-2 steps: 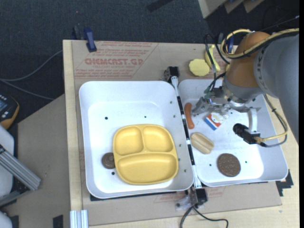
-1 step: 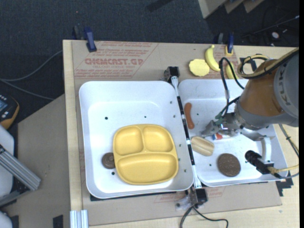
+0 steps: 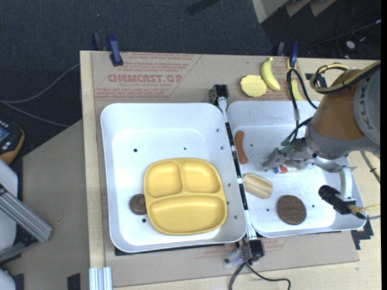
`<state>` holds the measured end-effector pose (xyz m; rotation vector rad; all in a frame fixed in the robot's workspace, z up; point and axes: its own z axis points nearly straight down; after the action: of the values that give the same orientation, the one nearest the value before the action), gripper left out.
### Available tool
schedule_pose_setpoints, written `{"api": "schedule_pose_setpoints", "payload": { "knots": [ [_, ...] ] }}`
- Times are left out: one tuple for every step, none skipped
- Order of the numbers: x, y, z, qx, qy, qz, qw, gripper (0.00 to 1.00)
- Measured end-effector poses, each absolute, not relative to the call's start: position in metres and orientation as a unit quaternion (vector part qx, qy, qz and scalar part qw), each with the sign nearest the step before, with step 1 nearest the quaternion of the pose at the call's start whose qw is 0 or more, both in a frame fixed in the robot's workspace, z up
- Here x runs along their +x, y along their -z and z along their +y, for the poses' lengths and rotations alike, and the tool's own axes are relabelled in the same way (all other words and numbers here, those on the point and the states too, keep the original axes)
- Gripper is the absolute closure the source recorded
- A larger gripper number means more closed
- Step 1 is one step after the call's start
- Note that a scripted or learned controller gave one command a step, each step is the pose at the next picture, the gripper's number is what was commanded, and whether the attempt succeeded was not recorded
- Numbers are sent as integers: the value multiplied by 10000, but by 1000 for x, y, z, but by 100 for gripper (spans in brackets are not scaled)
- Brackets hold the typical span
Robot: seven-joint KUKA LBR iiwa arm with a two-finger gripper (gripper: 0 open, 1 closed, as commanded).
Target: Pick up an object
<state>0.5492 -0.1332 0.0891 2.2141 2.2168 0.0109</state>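
Observation:
In the right bin (image 3: 266,116), my gripper (image 3: 284,159) is down low near the bin's middle, with the grey and orange arm (image 3: 341,116) reaching in from the right. Just under its tip lies a small red and blue item (image 3: 280,170). An orange-red sausage (image 3: 240,146) lies along the bin's left wall, left of the gripper. A tan bun (image 3: 258,185) rests in front of it, and a brown round patty (image 3: 291,209) sits near the front wall.
The left bin (image 3: 151,122) holds a yellow compartment plate (image 3: 183,195) and a small brown disc (image 3: 138,204) beside it. On the bench behind the right bin lie a banana (image 3: 271,74) and a yellow slice (image 3: 254,86). Cables run near the arm.

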Motion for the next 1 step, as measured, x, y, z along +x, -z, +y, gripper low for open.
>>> {"api": "schedule_pose_setpoints", "payload": {
  "knots": [
    [551, -102, -135, 7072, -44, 7070, 94, 100]
  ]
}}
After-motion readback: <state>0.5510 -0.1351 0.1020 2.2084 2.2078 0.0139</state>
